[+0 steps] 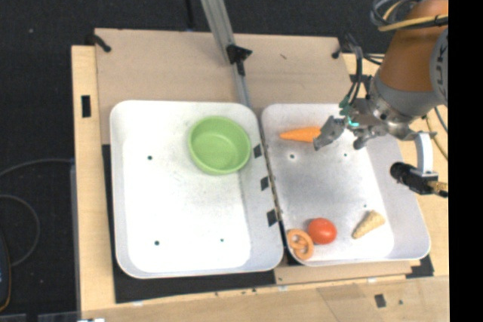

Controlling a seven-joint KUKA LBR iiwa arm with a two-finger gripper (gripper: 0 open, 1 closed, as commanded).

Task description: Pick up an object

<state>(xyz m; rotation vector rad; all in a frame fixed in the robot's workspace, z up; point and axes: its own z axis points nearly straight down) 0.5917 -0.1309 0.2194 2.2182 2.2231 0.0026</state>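
Op: Carrot [300, 135] lies flat, orange, tapered, at the far end of the right bin [343, 185], unheld. I read this as the approach step.

Obs: Hand state?

Op: Gripper [344, 133] sits just right of the carrot, fingers spread. Next I'd lower and centre over it.

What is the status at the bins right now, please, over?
Gripper open, over right bin, holding nothing. Carrot lies just beside it, near the far rim. Tomato, pretzel, cone at near end, well apart. Nothing blocking.
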